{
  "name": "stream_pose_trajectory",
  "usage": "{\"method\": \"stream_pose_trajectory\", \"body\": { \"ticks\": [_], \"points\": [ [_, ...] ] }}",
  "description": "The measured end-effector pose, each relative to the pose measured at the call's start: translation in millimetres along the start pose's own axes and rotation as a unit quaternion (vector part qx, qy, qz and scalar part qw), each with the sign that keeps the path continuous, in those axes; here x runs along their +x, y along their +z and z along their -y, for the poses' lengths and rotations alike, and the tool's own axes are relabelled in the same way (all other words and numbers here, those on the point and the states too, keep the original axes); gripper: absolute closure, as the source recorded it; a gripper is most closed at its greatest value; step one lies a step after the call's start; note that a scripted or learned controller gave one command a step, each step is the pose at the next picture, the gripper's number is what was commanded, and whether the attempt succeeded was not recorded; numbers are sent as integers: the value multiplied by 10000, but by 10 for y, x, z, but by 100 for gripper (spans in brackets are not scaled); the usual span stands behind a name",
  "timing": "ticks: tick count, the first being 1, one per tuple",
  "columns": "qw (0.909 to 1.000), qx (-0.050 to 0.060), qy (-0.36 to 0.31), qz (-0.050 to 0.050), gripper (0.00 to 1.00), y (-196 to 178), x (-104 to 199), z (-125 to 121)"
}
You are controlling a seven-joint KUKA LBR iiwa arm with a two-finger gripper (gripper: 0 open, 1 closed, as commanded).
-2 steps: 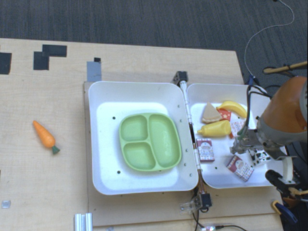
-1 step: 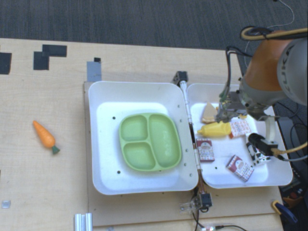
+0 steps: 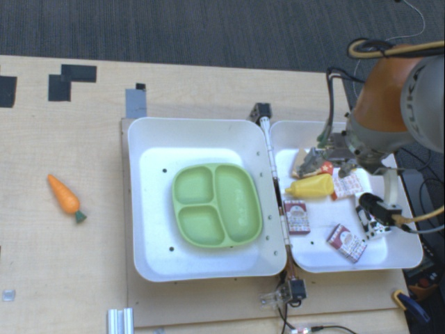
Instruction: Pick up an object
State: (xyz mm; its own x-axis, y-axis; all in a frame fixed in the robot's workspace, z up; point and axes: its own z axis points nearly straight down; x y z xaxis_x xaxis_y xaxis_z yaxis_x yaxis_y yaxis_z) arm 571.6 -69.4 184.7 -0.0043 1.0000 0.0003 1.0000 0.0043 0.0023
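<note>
The arm point(image 3: 389, 110) reaches in over the right bin point(image 3: 400, 259), and the pincer point(image 3: 325, 156) sits low at the back of the clutter, right at the top edge of the yellow bottle point(image 3: 311, 186). Whether it is wide or narrow cannot be told from this angle; the wrist and a brownish jumble under it hide the tips. The bottle looks like the likeliest target, lying on its side near the wall between the bins. Here is the trouble: it is rounded and smooth-looking, so a closing grip that lands off-centre could squirt it sideways against that wall. A white wrapper point(image 3: 349, 184) touches the bottle's right end, and it could be pinched along with the bottle or dragged out of place. The red packet point(image 3: 297, 218) lies just below the bottle, and a flat thing like that offers little to grab; a descent onto it would probably press it into the floor and come up with nothing. The second red packet point(image 3: 346, 243) is well apart, nearer the front rim, and safe from a stray nudge. A miss toward the divider could also knock the wall itself. The green plate point(image 3: 215, 205) in the left bin point(image 3: 149, 136) and the carrot point(image 3: 65, 195) out on the bench point(image 3: 55, 270) are far from any of this.
</note>
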Motion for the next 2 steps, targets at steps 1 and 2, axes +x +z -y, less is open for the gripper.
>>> {"method": "stream_pose_trajectory", "body": {
  "ticks": [1,2],
  "points": [
    [10000,-19,8,6,0,982,-287,185],
    [10000,-45,2,7,100,866,-281,166]
  ]
}}
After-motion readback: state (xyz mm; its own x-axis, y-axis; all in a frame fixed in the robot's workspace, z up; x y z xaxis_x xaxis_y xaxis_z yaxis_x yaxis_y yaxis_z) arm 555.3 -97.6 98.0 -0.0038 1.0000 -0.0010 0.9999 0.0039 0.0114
